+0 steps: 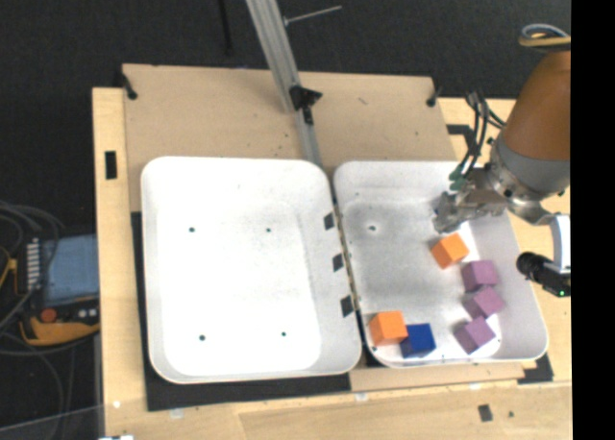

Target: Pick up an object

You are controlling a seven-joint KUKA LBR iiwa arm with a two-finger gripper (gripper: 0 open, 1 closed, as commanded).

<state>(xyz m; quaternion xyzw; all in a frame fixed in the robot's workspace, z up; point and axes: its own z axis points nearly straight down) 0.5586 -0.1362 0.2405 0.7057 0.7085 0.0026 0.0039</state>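
**A:** So what's it going for? The tool [450,220] is low in the right-hand shallow white bin [384,200], right at the upper edge of the small orange cube [449,251] by the bin's right side.

**B:** I'd guess that cube, yeah. It sits a bit apart from the others, so there's room around it for the fingers. The three purple blocks [479,302] are lined up just below it along the right wall, much tighter.

**A:** Is it gripping anything?

**B:** Honestly can't tell. The grey wrist and the cables cover the tips from up here, so open or closed is anyone's guess. The cube looks flat on the bin floor, so I wouldn't call it picked up.

**A:** And the pair in the front corner?

**B:** Second orange cube [388,326] touching a blue cube [419,340], close to the front rim. Harder to get at there, I reckon.

**A:** The left-hand white bin [240,265]?

**B:** Just sits beside the other on the tan worktop [221,107]. Arm leans in from the right, so the right bin is the easy reach.
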